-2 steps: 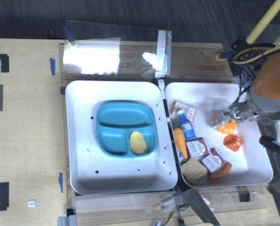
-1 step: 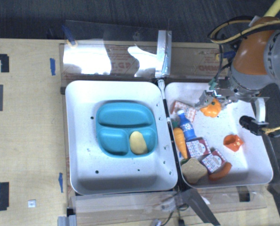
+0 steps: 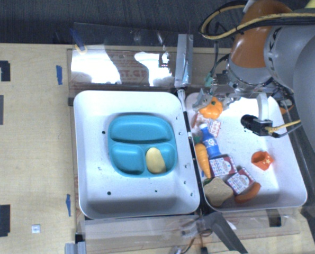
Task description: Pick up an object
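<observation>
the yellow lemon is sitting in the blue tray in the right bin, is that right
Not quite. The camera view shows the yellow lemon in the blue tray, but that tray lies in the left bin, not the right bin.

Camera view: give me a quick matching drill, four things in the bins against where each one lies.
Things:
1. yellow potato
2. blue tray
3. small orange cup
4. carrot

Places:
A. alone on bare floor, right side of the right bin
B. flat in the middle of the left bin
C. in the tray's lower right compartment
D. lengthwise along the right bin's left wall

Pairs: 1-C, 2-B, 3-A, 4-D
</observation>
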You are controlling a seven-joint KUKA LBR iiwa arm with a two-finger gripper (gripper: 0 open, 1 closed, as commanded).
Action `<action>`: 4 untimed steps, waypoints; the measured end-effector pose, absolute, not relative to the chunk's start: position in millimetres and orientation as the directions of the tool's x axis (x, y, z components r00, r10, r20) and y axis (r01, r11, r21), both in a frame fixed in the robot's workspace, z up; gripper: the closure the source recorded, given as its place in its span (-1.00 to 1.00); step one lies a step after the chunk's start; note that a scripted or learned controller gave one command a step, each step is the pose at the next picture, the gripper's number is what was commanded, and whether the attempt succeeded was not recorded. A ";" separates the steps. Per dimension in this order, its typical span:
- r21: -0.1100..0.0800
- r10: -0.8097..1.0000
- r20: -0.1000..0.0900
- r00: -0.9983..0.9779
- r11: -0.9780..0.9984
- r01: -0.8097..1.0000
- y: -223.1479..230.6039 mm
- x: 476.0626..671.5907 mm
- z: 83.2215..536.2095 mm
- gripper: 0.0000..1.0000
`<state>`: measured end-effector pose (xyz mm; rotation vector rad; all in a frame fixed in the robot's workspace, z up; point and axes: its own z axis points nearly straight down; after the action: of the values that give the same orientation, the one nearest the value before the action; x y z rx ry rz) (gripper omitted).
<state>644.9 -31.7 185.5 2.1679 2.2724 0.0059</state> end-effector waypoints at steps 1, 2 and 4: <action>0.002 0.999 0.000 -0.043 0.043 0.999 -34.9 644.5 185.0 -1.00; -0.001 0.996 -0.001 -0.086 0.086 0.996 -91.6 610.0 185.2 -1.00; 0.005 0.991 -0.002 -0.136 0.136 0.991 -100.9 583.2 87.0 -1.00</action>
<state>583.2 -100.9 87.0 2.0620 2.3644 0.0043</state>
